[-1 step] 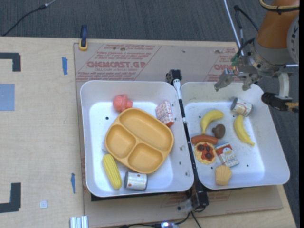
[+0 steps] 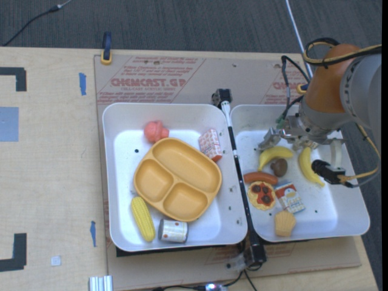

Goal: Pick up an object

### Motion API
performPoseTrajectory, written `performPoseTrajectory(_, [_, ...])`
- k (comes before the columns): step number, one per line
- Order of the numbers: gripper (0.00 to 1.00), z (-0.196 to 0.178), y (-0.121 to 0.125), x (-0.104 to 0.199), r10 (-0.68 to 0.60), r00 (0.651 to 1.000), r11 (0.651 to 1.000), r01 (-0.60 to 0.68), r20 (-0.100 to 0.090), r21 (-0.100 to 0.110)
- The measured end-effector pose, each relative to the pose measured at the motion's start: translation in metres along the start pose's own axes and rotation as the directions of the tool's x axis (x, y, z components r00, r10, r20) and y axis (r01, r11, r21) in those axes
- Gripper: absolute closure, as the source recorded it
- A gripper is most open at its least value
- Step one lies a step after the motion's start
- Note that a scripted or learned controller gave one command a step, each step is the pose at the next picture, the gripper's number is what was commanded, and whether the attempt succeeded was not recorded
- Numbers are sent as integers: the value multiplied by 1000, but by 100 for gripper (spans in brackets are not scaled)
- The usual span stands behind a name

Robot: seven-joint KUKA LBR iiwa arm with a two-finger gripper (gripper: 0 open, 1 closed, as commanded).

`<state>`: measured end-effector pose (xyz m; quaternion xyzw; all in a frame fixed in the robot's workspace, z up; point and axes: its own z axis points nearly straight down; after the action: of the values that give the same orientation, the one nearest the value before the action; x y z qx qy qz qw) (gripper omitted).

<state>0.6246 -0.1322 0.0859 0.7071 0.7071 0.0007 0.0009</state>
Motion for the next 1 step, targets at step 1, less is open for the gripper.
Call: performPoseTrajectory(1, [0,0,-24,40,-1,1000,1000,1,-2,2])
